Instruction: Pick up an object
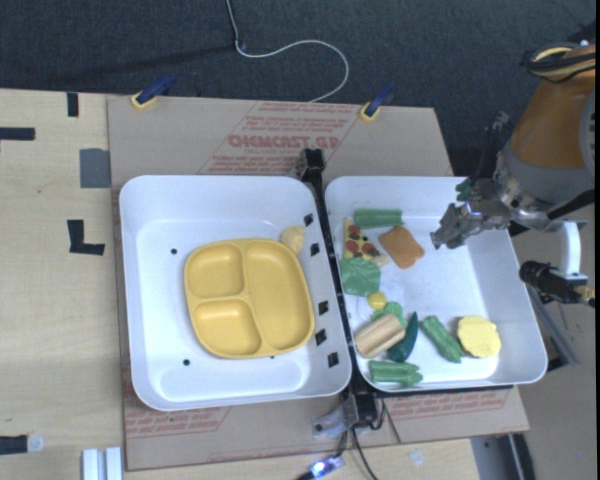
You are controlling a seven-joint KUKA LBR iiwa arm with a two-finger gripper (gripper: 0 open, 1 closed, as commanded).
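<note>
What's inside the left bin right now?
The left bin holds a yellow divided plate and a small pale piece by the plate's far rim. Whatever lies under the plate is covered.

So the arm comes in from about 2 o'clock, orange band up top near the edge, grey wrist angling down toward 8 o'clock. The gripper (448, 230) sits at the end of that, pointing down-left, dark and kinda bunched up. Can't make out anything sitting between the tips.
</note>
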